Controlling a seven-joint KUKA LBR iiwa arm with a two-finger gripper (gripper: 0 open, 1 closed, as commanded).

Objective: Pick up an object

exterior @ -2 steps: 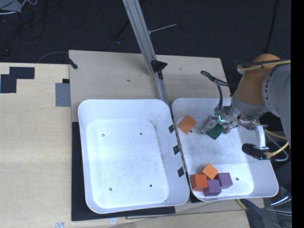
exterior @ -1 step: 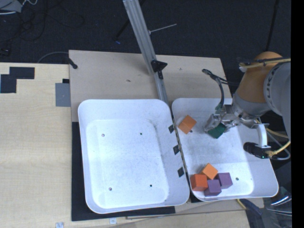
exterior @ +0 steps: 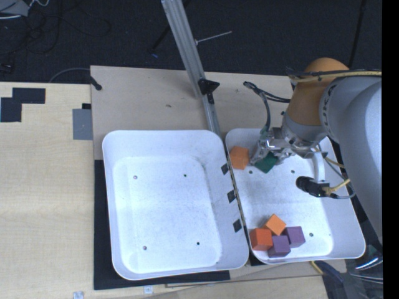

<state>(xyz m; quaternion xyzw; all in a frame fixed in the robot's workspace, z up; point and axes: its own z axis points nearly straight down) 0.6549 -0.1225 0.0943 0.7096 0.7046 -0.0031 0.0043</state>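
Note:
My gripper [exterior: 267, 154] hangs over the upper left part of the right bin [exterior: 340, 245]. A dark green block [exterior: 266, 164] sits tilted between its fingertips, and the fingers are shut on it. An orange block [exterior: 239, 157] lies just to the left of the gripper, against the bin's left wall. At the bin's near edge there is a cluster: an orange block [exterior: 275, 223], a red-orange block [exterior: 261, 238] and two purple blocks [exterior: 294, 235] [exterior: 280, 246].
The left bin [exterior: 118, 167] stands beside the right one, with black clips along the shared wall [exterior: 229, 195]. A slanted metal rail [exterior: 190, 55] runs down to the bins' far edge. A black cable fitting [exterior: 313, 185] hangs off the arm over the right bin.

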